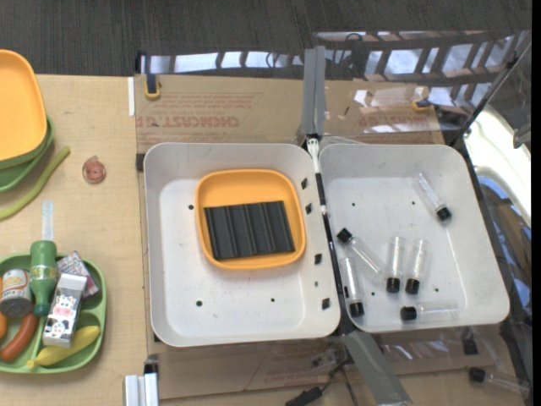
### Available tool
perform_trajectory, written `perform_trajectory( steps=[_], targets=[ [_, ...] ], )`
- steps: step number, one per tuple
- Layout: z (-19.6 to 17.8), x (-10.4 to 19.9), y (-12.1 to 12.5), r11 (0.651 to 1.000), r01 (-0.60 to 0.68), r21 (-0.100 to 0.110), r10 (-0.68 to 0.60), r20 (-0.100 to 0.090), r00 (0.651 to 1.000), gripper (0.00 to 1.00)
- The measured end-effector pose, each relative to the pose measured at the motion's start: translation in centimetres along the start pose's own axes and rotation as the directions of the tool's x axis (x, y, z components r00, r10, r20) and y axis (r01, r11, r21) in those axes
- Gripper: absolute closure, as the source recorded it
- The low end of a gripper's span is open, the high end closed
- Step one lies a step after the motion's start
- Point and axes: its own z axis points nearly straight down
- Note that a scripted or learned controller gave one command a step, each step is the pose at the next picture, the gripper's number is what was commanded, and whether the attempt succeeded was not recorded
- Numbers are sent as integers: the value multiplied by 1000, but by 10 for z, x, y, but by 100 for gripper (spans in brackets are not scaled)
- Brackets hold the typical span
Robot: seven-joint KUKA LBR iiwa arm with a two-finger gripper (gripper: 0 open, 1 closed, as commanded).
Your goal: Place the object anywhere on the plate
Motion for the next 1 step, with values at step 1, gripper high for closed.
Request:
perform_trajectory(
  steps=[1],
  targets=[
    [-4, 13, 43, 969, 249, -1, -249, 0, 969, 0]
  ],
)
